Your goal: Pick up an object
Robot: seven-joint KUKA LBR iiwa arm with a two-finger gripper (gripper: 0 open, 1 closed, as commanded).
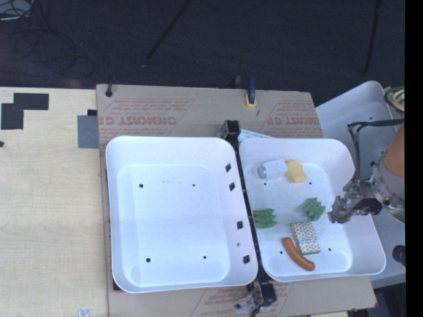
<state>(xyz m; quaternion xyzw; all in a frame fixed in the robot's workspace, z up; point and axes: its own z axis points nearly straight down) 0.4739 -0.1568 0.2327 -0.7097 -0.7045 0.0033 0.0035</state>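
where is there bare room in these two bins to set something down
The left bin offers a bare floor from wall to wall. In the right bin, free patches lie along the far wall behind the yellow piece, and between the green pieces. It is crowded near the sausage and patterned box.

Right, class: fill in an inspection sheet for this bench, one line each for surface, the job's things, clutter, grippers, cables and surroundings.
Surface: two white bins side by side, left bin and right bin, on a cardboard sheet.
Job's things: in the right bin, a grey piece, yellow piece, two green pieces, patterned box, orange sausage shape.
Clutter: nothing seen.
Grippers: gripper at the right bin's right side, holding nothing visible.
Cables: dark cables on the floor behind.
Surroundings: wooden bench.
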